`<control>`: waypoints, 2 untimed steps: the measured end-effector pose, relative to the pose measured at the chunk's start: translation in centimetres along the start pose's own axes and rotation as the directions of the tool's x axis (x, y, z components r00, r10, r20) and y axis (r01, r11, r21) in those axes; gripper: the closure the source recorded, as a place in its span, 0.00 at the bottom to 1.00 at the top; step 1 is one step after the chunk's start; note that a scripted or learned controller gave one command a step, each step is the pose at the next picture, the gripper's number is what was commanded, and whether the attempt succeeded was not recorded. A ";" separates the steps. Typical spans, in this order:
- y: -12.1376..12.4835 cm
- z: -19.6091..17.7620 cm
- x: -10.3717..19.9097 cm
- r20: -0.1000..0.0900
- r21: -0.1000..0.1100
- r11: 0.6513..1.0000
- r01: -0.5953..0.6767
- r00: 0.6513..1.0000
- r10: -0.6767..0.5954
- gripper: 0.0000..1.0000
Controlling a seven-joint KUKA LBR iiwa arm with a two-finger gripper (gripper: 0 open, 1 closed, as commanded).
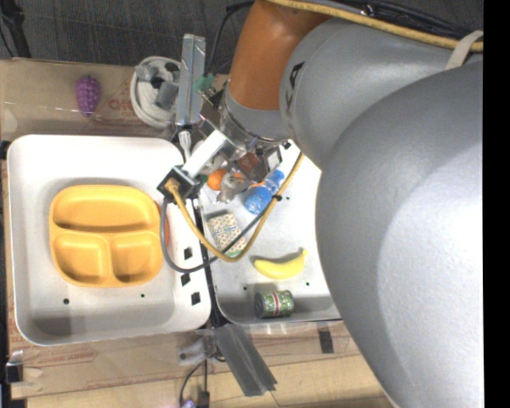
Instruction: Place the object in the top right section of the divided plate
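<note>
Bench with two white bins point(34, 228), dark floor behind.
I see my gripper point(238, 172) low over the right bin's clutter; I cannot tell its state.

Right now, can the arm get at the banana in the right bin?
Probably yes. The banana lies open on the right bin's floor, touching nothing. The end effector hangs just above it in the view, over a blue bottle; the can sits apart.
</note>
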State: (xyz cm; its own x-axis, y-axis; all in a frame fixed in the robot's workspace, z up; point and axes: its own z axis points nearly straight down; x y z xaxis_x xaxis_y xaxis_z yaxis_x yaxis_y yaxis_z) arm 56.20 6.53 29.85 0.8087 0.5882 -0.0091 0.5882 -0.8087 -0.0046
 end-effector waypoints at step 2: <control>-9.9 -4.1 -2.6 -0.004 -0.005 0.962 -0.274 0.962 0.274 1.00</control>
State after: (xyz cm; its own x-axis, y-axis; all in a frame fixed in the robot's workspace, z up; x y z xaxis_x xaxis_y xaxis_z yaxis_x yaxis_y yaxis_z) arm 48.33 12.99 33.98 0.9389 0.3441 -0.0061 0.3441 -0.9389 0.0030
